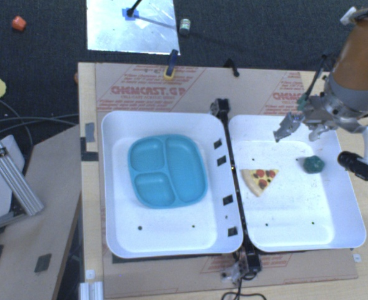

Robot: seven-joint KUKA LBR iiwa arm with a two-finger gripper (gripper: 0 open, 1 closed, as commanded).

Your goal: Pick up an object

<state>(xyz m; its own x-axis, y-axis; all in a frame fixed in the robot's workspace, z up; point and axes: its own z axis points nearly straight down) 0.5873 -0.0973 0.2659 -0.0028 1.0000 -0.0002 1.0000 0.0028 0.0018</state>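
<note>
Claw (pixel 301 127) poised over the upper part of the right bin (pixel 334 230), reaching in from three o'clock; fingers spread apart, nothing between them. Grey wrist and orange band (pixel 364 49) above and behind, toward two o'clock. Just past the claw, toward four o'clock, a small dark-green lump (pixel 313 164) lying on the bin floor, apart from the fingertips. Farther off, toward seven o'clock of the claw, a toy pizza slice (pixel 260 180) flat near the bin's left wall, tip pointing to about five o'clock. Beyond the dividing rims, at nine o'clock, the left bin (pixel 171 236) bearing a blue compartment plate (pixel 168 170) at its middle. Both bins set on a cardboard sheet (pixel 146 86).
</note>
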